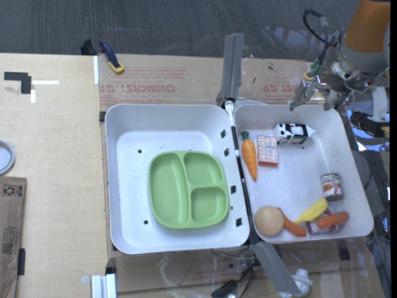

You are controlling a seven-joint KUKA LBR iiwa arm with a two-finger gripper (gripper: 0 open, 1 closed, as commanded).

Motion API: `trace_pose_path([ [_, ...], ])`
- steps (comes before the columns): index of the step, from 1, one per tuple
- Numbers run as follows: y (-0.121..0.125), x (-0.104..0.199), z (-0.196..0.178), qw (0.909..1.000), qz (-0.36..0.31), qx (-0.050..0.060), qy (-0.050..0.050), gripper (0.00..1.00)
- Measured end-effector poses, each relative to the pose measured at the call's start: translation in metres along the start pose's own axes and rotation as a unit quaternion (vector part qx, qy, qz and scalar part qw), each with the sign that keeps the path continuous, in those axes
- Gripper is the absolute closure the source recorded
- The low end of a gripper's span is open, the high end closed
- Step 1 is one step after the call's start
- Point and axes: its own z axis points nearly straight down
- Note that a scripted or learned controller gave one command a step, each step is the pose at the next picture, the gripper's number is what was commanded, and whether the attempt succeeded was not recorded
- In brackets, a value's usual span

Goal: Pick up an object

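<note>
Camera view: jaws spread apart, empty, at the right bin's (347, 166) far edge; nothing lifted yet.

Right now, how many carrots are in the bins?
2. One carrot lies along the left wall of the right bin; a second carrot lies near its front, beside the round ball. More could be hidden under the front pile.

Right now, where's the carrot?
The carrot lies in the right bin, along its left wall, just left of the small red-and-white box and above the tan ball.
</note>
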Motion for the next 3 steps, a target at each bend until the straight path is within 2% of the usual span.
trace_pose_path([
  [1,0.005,0.005,0.119,0.9999,0.014,-0.008,-0.001,0.0],
  [2,0.001,0.038,0.114,0.9999,-0.013,-0.001,0.0,0.0],
  [3,0.0,0.056,-0.014,0.9916,0.129,-0.001,-0.001,0.0],
])
